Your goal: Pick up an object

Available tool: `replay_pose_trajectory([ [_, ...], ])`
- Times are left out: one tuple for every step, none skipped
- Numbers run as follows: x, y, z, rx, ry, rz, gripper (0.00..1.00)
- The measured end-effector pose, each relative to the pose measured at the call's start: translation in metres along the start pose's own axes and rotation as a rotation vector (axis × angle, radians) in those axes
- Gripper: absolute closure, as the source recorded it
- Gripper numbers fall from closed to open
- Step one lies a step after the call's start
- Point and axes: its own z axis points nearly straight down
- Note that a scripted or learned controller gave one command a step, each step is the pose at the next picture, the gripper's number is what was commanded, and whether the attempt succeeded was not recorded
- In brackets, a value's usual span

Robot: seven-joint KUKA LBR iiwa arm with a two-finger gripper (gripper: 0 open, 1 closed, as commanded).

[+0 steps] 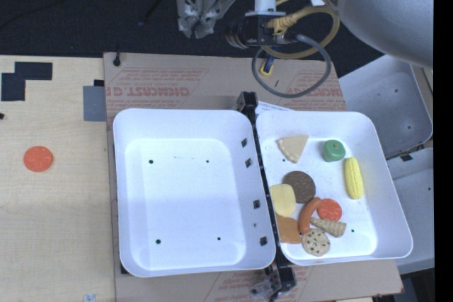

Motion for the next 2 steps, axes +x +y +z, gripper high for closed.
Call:
replay_pose_trajectory([
  [-0.0002, 0.0012, 0.0, 0.0, 0.0, 0.0, 1.0],
  [-0.0001, 0.0023, 0.0001, 0.0, 0.0, 0.0, 1.0],
])
